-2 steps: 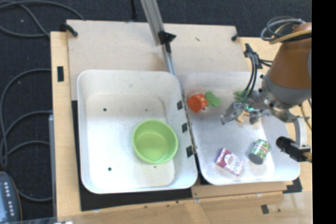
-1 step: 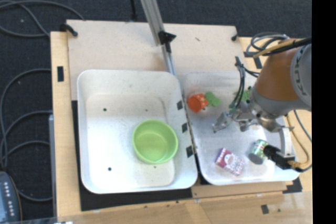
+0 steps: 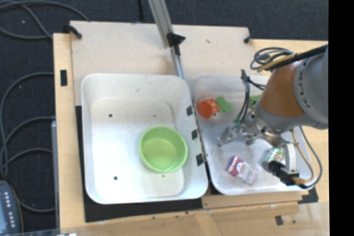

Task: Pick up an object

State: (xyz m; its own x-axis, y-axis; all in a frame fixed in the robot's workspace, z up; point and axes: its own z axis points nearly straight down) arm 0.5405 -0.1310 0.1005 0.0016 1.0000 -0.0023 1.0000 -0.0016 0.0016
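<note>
The gripper [image 3: 235, 134], jaws spread, hangs above a red-and-white packet [image 3: 242, 169] whose print is unreadable.

The grey arm [image 3: 310, 83] reaches in from the right, its orange band [image 3: 279, 91] sitting just above the wrist. Below and to the left of the band, the gripper [image 3: 232, 135] points down-left, its metal fingers [image 3: 225, 137] spread apart, nothing between them.

Single fixed overhead view, angled down on desk [image 3: 127, 47], far enough to frame both white bins [image 3: 105, 91]; arm [image 3: 293, 91] enters from the right edge.
</note>
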